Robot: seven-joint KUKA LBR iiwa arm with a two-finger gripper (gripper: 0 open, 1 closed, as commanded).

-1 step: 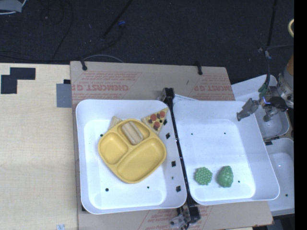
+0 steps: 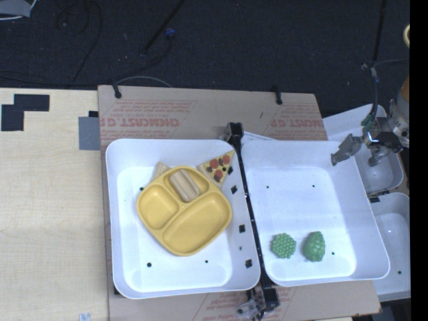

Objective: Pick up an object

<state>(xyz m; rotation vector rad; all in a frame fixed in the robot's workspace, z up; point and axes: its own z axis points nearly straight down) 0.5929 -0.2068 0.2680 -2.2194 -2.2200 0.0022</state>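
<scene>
In the right bin (image 2: 374,246), near its front, lie two green objects: a round bumpy one (image 2: 283,245) and a leafy one (image 2: 313,246) just to its right. The left bin (image 2: 127,259) holds a yellow divided plate (image 2: 194,226) with a tan bread-like piece (image 2: 183,184) in its upper compartment. A toy pizza slice (image 2: 219,167) leans at the plate's far right edge. My gripper (image 2: 359,155) hovers over the right bin's far right corner, well away from the green objects. It is open with nothing between its fingers.
A black divider (image 2: 244,199) runs between the two bins. Both bins rest on a cardboard sheet (image 2: 200,112). Further white trays (image 2: 394,226) sit to the right of the right bin, under the arm. Light wooden bench surface (image 2: 47,212) lies to the left.
</scene>
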